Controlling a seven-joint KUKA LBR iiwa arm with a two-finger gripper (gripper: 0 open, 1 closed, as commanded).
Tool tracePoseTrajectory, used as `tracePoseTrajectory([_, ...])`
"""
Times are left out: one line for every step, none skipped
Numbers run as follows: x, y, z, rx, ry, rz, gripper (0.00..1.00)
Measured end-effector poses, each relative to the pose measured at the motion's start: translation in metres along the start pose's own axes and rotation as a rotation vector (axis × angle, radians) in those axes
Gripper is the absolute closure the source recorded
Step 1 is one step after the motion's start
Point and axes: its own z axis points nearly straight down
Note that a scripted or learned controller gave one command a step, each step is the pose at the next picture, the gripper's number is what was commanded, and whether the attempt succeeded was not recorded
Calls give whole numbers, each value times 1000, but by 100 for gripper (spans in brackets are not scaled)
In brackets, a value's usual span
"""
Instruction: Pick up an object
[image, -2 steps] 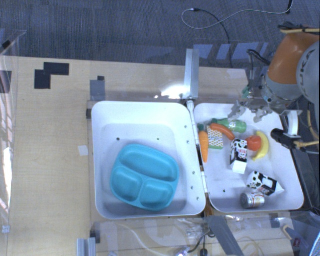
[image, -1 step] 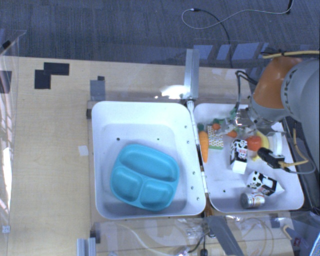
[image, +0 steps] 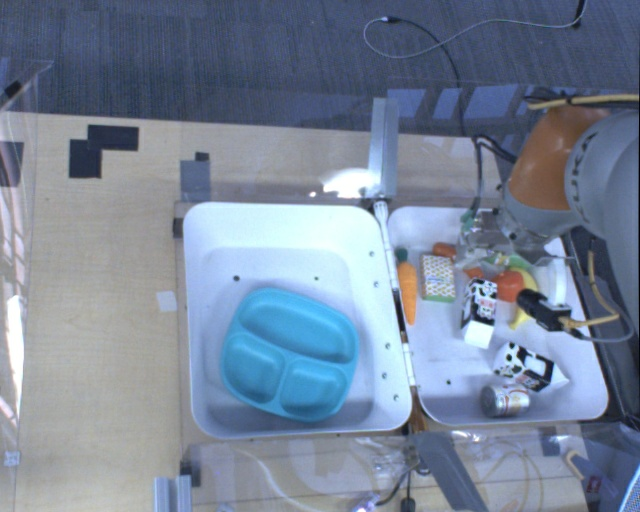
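The right bin (image: 447, 362) holds several small items. An orange carrot (image: 407, 292) lies along its left wall, with a patterned box (image: 437, 277) beside it. A cow-patterned carton (image: 480, 311) stands near the middle, and a second one (image: 527, 367) lies at the front right next to a silver can (image: 505, 401). A red round item (image: 511, 285) and a yellow piece (image: 520, 316) sit at the right. My gripper (image: 487, 248) hangs low over the far part of this bin, just above the red and orange items.
The left bin (image: 205, 300) holds a blue divided plate (image: 290, 352). A metal post (image: 384, 140) rises behind the wall between the two bins. The arm's grey and orange body (image: 575, 170) overhangs the right bin's far right corner.
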Motion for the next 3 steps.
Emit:
tracePoseTrajectory([39,1,-102,21,-1,-9,100])
tracePoseTrajectory([39,1,-101,22,-2,-9,0])
tracePoseTrajectory([-23,-12,5,14,-6,102,0])
